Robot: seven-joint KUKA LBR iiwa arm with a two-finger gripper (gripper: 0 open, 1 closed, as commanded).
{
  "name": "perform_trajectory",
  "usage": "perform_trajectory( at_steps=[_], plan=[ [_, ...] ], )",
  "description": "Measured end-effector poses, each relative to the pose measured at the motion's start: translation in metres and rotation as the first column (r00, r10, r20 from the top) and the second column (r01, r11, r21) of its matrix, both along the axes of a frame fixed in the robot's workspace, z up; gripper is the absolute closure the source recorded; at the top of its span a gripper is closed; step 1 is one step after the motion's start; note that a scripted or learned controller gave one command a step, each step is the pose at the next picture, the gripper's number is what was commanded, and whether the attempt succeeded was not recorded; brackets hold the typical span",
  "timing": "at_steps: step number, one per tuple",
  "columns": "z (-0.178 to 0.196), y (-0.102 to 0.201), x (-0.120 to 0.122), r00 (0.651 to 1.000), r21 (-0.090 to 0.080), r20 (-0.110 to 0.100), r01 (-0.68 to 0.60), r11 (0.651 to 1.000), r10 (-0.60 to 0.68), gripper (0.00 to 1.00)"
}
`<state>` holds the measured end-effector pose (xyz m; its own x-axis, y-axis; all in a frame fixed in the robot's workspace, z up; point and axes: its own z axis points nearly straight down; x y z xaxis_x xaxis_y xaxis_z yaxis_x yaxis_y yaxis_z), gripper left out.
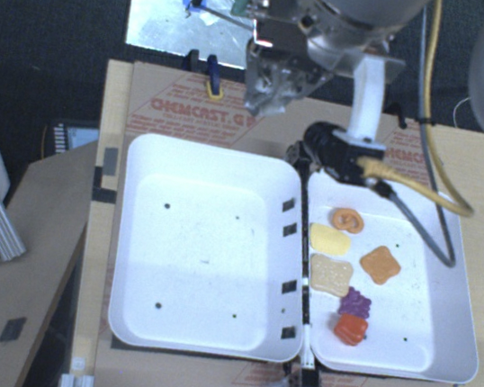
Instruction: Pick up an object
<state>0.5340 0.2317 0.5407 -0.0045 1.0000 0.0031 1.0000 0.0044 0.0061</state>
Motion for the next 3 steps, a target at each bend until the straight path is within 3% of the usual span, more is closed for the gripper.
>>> perform_trajectory(
  at_steps=[3],
  plan=[
    [0.033,0.000,0.001,1.000,0.003,0.005,-0.001,1.000,0.001,1.00]
  ],
)
